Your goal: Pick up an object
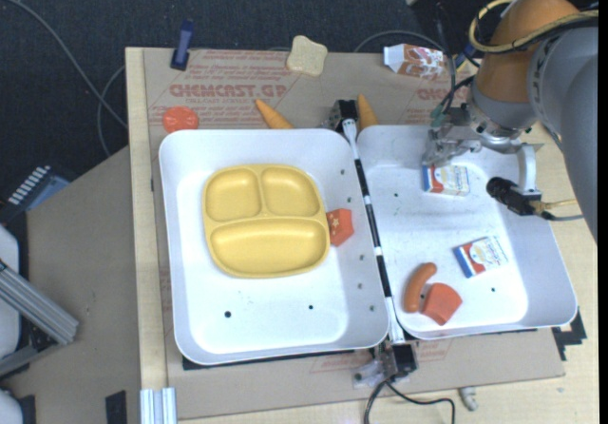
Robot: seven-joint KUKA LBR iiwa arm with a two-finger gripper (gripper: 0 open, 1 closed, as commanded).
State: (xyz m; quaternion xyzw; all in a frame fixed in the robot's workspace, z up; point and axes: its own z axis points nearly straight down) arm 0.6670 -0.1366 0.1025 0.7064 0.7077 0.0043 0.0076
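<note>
Nearest the lens, the left bin point(190, 318) held a yellow divided tray point(264, 221) with a small orange-red block point(339, 224) at its right edge. Beside it, the right bin point(532, 303) carried the smaller things: a sausage point(418, 285) touching a red wedge point(443, 302), a small carton point(479, 256), and a second carton point(446, 179) near the back wall. Over that second carton stood the gripper point(450, 148), low and seemingly at the reach-and-grasp step; its state could not be told. Next, a firm close and a straight lift seemed needed. That carton looked white with red and blue print, lying flat.
</note>
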